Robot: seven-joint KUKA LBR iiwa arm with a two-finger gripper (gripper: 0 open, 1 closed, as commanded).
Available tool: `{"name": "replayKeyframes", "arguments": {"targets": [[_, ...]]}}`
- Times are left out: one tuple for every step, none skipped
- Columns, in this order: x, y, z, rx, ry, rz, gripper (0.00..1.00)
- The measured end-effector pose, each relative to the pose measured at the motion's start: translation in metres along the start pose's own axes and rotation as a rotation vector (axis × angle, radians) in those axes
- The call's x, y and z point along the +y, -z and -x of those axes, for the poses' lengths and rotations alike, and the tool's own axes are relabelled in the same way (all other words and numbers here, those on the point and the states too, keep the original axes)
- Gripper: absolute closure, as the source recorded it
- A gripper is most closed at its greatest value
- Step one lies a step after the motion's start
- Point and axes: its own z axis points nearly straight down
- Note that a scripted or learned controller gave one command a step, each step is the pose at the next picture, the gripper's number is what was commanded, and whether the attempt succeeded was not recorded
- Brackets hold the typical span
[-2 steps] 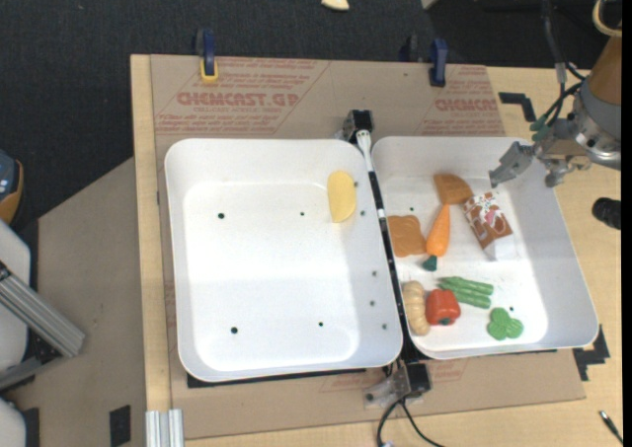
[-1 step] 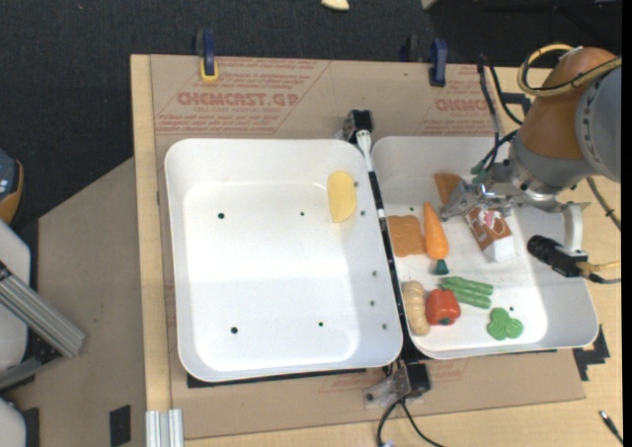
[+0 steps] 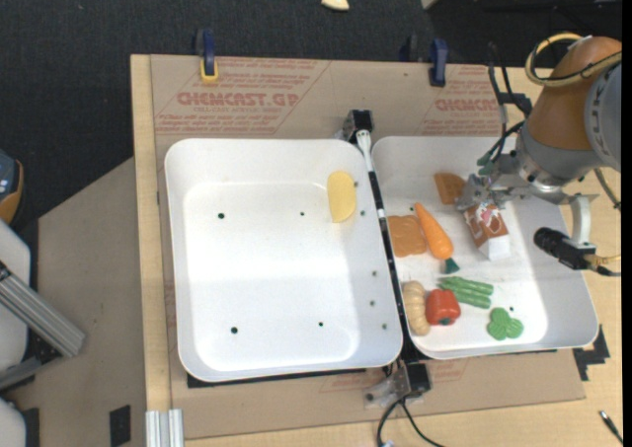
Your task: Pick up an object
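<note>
Camera view: two bins [image 3: 197, 238], one carrot [image 3: 433, 230].

A flat tan cardboard-covered bench top [image 3: 296, 90] printed with faded red lettering carries two shallow white plastic bins side by side; the left bin [image 3: 197, 267] and the right bin [image 3: 573, 307] touch along their inner rims; two blue clamps [image 3: 206, 44] grip its far edge.

the arm [image 3: 578, 110] reaches in from the right, its orange band uppermost and the grey wrist below it. the wrist points down and leftward, carrying the gripper [image 3: 486, 200] low at its end.
</note>
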Motion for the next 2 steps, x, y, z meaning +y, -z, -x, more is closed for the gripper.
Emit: {"name": "replayKeyframes", "arguments": {"targets": [[0.054,0.004,-0.063,0.002,0.006,-0.012,1.00],[0.012,0.094,-0.135,0.006,0.006,-0.002,1.00]]}}
